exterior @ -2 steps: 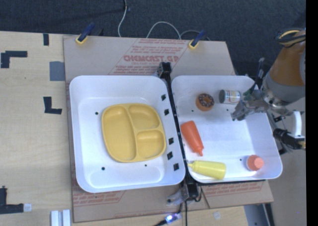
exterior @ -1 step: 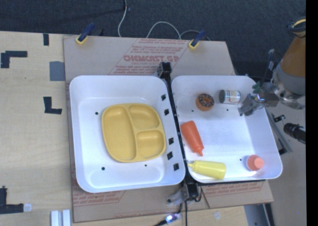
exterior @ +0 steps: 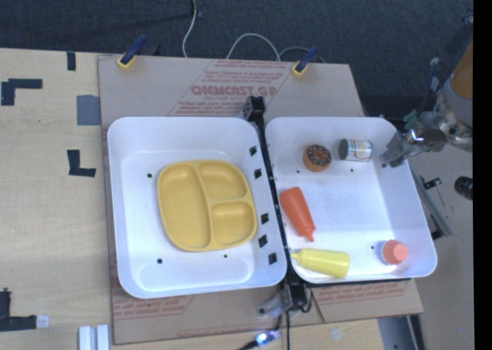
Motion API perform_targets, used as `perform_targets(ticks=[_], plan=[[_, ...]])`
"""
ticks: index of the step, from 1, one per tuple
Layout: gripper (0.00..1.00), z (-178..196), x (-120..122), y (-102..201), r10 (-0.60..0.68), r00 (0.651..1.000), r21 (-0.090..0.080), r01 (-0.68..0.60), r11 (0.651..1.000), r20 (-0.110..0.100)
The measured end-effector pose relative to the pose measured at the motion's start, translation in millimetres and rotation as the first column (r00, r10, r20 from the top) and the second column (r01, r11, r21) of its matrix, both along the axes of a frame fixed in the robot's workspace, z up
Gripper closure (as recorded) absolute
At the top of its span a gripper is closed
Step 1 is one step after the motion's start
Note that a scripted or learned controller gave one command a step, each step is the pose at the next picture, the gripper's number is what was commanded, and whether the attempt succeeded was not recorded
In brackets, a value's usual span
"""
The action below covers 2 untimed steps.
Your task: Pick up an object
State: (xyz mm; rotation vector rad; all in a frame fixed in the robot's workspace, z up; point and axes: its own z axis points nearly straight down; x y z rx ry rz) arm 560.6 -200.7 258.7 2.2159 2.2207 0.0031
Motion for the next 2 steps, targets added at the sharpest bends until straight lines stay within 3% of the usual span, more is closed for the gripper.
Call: perform_targets(ticks=[2], plan=[[1.0, -18, 12, 99, 0.004, 1.0, 0.003, -0.004, 1.0, -0.006]])
